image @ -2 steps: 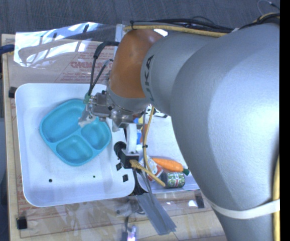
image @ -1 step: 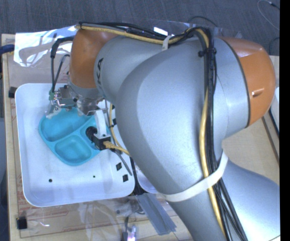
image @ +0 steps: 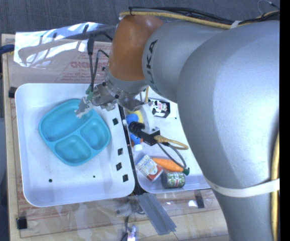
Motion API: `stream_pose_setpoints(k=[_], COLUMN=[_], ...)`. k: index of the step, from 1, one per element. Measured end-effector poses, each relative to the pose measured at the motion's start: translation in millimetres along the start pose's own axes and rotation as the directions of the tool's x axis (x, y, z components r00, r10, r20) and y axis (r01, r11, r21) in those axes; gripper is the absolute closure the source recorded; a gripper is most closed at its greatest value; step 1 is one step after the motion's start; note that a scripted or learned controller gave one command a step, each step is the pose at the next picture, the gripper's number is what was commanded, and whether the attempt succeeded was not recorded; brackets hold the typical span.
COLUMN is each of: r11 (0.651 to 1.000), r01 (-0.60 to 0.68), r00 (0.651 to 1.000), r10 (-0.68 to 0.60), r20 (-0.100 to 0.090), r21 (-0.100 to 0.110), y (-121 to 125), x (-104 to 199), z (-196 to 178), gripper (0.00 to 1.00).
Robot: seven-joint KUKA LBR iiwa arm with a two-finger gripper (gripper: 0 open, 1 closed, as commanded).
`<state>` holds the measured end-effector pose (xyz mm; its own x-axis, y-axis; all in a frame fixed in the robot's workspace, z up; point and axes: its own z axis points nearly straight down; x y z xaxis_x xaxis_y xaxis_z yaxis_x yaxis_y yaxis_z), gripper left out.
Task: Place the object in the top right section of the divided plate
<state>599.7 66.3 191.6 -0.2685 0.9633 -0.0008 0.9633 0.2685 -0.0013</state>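
Note:
A light blue divided plate (image: 64,134) with three sections lies in the left white bin (image: 39,185). My gripper (image: 83,107) hangs over the plate's upper right rim, reaching in from the right under the orange band of the arm. Its tips are small and pale against the plate, and nothing shows clearly between them. In the right bin (image: 197,182) lie a carrot (image: 167,163), a small green can (image: 173,179) and a red and white carton (image: 148,167).
A blue and yellow item (image: 133,119) and a black and white item (image: 159,108) sit in the right bin near the divider. The big grey arm (image: 220,99) covers most of that bin. Shiny foil (image: 54,41) lies behind the left bin.

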Motion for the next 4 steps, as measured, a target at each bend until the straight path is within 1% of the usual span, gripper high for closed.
stream_pose_setpoints(k=[1,2,3,4], r11=[0.988,0.988,0.994,0.991], r01=[0.155,0.156,0.112,0.131], r00=[0.988,0.988,0.994,0.991], r10=[-0.155,-0.156,-0.112,-0.131], r20=[0.001,0.006,0.000,-0.001], r21=[-0.005,-0.006,-0.001,0.000], y=[-61,-60,19,27], x=[51,47,11,29], z=[95,86,0,101], gripper=[0.00,1.00,1.00,1.00])
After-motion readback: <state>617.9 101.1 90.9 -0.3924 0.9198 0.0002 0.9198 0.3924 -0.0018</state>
